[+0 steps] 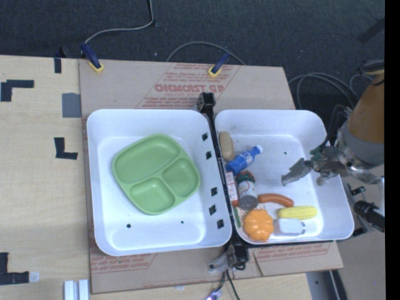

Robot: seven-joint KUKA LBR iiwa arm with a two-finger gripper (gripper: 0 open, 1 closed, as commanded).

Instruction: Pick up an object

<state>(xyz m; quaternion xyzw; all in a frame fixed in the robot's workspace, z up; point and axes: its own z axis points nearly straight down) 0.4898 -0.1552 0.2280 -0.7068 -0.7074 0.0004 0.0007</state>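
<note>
Yellow plastic corn cob (297,213) lies along the right bin's (310,121) near wall beside an orange sausage (275,199), just below my gripper (294,175), whose grey fingers (289,179) hang spread and empty, ready to descend.

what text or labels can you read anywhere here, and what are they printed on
Red print on the brown cardboard sheet under the white bins, seen upside down: looks like "CHEMCAST GP", too blurred to be sure.
Smaller red lines around it on the same sheet: unreadable.
Label on the blue plastic bottle in the right white bin: too small to read.
Label on the red-labelled bottle beside the divider: blurred, unreadable.
</note>
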